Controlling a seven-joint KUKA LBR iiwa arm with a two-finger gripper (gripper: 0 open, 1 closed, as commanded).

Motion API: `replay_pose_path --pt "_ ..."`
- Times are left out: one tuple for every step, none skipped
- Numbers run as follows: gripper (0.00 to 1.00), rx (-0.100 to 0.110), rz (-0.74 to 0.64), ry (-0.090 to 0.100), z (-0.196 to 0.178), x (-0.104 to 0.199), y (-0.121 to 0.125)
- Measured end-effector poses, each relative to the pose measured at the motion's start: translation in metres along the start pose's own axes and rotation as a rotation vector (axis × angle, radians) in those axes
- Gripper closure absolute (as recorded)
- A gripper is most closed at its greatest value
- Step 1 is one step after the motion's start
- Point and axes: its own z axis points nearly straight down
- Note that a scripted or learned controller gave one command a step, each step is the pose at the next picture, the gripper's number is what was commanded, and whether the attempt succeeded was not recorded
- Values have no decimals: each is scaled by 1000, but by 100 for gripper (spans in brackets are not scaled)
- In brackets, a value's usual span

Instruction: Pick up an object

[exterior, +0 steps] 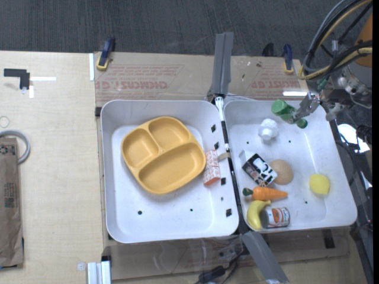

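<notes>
The gripper (301, 112) hangs over the far right part of the right bin (337, 158), close to that bin's far edge, at the end of the grey arm (349, 87) that comes in from the right. A green object (280, 108) sits right at the fingers, and a second small green piece (302, 123) shows just below them. The fingers appear to close around this green object, though the view is too small to tell how firmly or how wide the jaws stand.

The right bin carries 8 more things. A small white object (268, 129) lies near the far edge, just beside the green one. Toward the middle, a black and white box (259, 168) lies tilted, touching a tan rounded object (282, 171) on its right. A toy carrot (269, 193) lies just in front of them, with a banana (256, 213) and a small can (276, 216) side by side at the near left corner. A yellow lemon-like ball (319, 184) rests apart, near the right edge.

The left bin (118, 218) holds a yellow plate (163, 154) with 3 compartments, set toward its far left part. A small red and white packet (212, 167) lies beside the plate, near the right edge of that bin.
</notes>
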Motion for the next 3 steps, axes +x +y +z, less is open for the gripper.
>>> replay_pose_path --pt "0 0 -233 0 126 29 46" --pt "0 -1 -61 0 101 31 -45" --pt "0 -11 -48 -7 149 68 -37"
